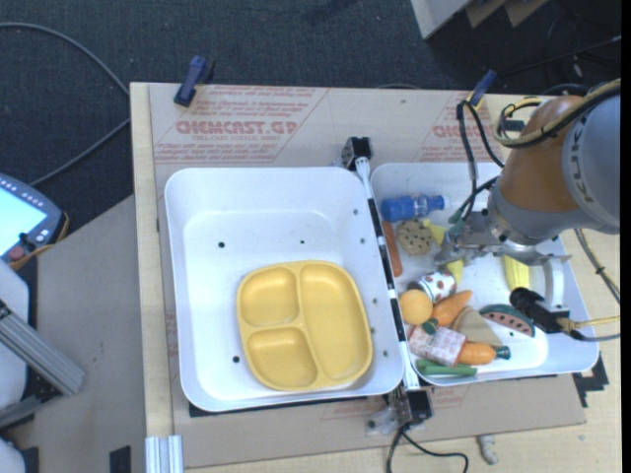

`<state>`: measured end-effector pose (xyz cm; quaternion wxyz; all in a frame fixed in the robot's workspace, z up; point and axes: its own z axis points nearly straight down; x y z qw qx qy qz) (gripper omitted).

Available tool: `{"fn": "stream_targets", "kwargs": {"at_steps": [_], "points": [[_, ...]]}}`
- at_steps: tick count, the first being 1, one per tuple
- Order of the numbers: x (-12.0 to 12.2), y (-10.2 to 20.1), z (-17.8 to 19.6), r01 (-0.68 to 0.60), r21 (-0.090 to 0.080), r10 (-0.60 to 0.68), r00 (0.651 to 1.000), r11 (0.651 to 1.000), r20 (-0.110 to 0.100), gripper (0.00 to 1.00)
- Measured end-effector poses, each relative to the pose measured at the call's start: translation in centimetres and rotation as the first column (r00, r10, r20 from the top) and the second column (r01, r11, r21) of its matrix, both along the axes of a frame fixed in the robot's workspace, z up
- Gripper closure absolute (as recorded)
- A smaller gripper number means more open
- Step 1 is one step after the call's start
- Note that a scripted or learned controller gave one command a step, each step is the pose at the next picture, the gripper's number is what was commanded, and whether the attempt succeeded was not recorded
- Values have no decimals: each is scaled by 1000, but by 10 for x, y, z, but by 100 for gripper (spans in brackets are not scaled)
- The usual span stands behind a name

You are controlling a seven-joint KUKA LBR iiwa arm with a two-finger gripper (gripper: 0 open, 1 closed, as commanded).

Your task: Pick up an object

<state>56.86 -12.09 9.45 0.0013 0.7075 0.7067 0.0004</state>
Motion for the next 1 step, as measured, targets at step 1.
{"fn": "stream_targets", "kwargs": {"at_steps": [1], "points": [[4,72,91,-4,2,4,1000,1000,0,100]]}}
